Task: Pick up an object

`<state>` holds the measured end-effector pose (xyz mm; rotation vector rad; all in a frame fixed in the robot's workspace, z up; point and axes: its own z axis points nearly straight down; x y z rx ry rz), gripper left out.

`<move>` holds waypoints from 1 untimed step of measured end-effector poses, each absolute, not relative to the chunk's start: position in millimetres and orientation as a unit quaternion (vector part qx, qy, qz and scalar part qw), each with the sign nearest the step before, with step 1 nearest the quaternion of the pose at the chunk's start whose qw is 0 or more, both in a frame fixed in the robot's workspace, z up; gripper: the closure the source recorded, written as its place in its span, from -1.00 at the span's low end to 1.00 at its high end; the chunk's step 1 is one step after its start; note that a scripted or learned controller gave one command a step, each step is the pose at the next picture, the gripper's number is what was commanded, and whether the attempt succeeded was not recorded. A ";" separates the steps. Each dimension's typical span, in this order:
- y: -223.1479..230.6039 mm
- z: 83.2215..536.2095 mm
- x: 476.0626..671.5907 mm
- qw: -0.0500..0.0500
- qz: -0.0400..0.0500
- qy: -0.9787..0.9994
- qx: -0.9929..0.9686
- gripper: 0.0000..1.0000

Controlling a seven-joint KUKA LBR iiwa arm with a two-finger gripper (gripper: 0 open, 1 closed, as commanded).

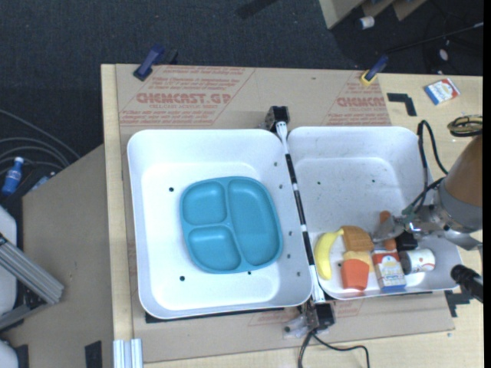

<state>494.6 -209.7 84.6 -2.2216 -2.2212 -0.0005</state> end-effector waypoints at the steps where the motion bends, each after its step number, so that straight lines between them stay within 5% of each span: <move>1: -209.9 95.1 495.3 -0.001 -0.001 -0.707 -0.707 1.00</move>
